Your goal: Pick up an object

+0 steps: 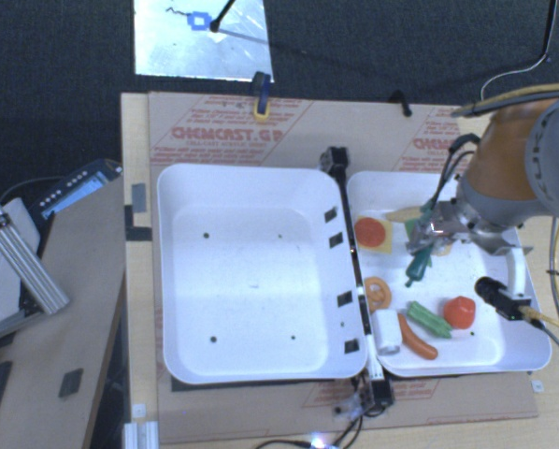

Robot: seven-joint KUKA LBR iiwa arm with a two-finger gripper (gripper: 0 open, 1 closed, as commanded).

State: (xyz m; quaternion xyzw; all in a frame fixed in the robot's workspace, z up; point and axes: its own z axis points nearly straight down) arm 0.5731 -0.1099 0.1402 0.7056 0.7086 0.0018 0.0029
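**Markings.** Red print "CHEMCAST GP" [227, 134] runs across the brown board [354, 120] that covers the desk [135, 138]. It repeats on a slant behind the right bin. The finer lines beneath it are too small to read.

**Bins.** The left bin [251, 269] is white, its floor marked with a few dark dots. The right bin [532, 352] is white, and its rim touches the left bin's. Black clips [335, 215] sit along the shared edge.

**Arm.** The arm [504, 157] enters over the right bin's far right corner. The gripper [422, 243] is low, near the bin's middle. Whether it is open or closed cannot be told.

**Contents, right bin.**
- teal object [417, 267]: upright in view, upper end meeting the gripper's tip; grip not discernible.
- red round piece on a yellow slice [373, 235]: left of the gripper, near the shared edge.
- orange ring [378, 293]: against the left wall.
- white cylinder [386, 331]: near left corner.
- orange sausage shape [418, 338]: just beside the cylinder.
- green piece [430, 319]: touching the sausage shape.
- red piece [460, 311]: just right of the green piece.

**Open room.** Bare floor shows between the teal object and the green piece, and along the near right corner.

**Surroundings.** A silver sheet [203, 26] lies beyond the desk. A yellow clamp [261, 101] sits at the board's far edge.
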